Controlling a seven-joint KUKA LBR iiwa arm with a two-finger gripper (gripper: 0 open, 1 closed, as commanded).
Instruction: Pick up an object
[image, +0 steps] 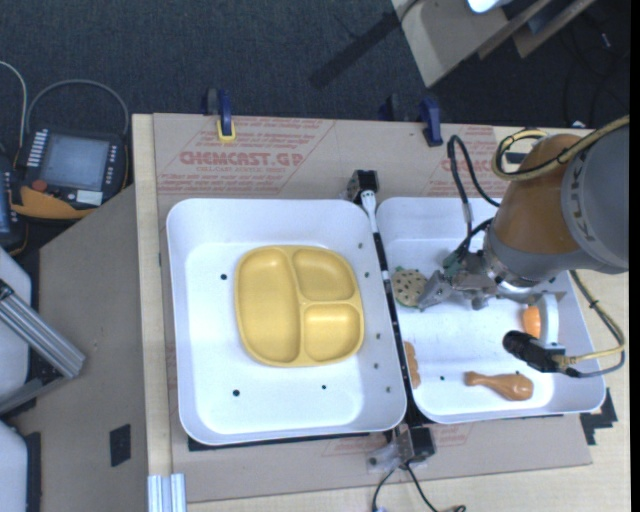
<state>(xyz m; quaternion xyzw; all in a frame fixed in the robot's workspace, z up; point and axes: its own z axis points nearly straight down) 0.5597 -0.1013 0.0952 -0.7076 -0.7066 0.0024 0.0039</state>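
We saw bright, even overhead light, the white bins (200, 400) nearly washed out, soft shadows under the arm (560, 215), a blown-out glare patch at the top edge, dark floor dim, edges slightly soft.

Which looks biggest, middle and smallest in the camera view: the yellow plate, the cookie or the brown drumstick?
1. Yellow plate, in the left bin, by far the largest.
2. Brown drumstick, in the right bin.
3. Cookie, beside the gripper, partly hidden, so only unsurely smaller than the drumstick.
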